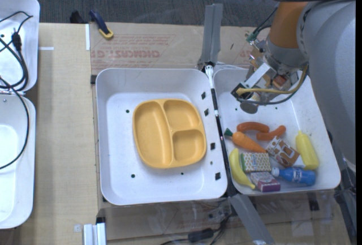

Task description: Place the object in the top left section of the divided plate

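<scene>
Lowest in the frame, along the bottom edge of the right bin (325,125), lie a small pink-labelled box (264,183) and a blue bottle (296,175), with a banana (238,168) curving at their left. Above them sit a carrot (248,141), a sausage (253,127) and a yellow bottle (306,149). The gripper (249,103) hangs over the upper part of that bin — whether its jaws are parted or hold anything cannot be made out. The yellow divided plate (168,132) rests in the middle of the left bin (113,125).
</scene>
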